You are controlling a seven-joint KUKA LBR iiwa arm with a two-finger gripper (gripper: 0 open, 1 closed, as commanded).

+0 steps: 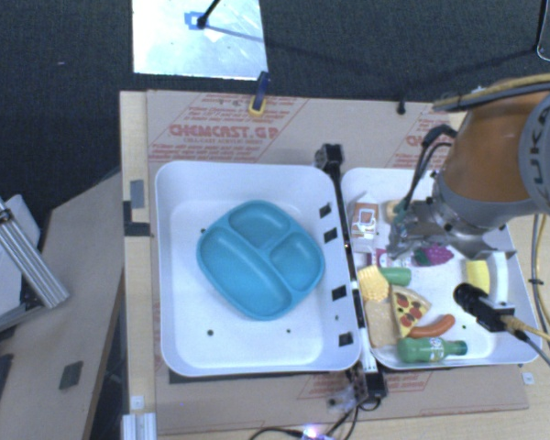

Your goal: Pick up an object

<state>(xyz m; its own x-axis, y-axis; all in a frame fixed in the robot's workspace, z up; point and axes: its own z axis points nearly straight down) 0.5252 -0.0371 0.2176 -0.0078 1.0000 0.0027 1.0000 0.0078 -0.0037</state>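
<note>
Nearest, along the lower edge of the right bin (511, 339), low and right in the frame: a green bottle (431, 348) on its side. Just above it a red sausage (432, 325), and left of that a pizza slice (408, 307). A little higher, a yellow waffle-like piece (373, 284) against the bin's left wall, touching a small green vegetable (394, 276); further right, a yellow piece (478, 273). Above these, the hand (401, 242), down in the middle of the right bin among the toys and close to a purple eggplant (437, 256). Impossible to tell whether spread or pressed together. Just left of the hand, a small white carton (364, 220) near the bin's left wall. In the left bin (192, 337), at the centre of the frame, a blue divided plate (259, 258) lying flat. Beyond both bins, the surface (220, 134) with red print, and a yellow and blue clip (258, 101) at its far edge.
</note>
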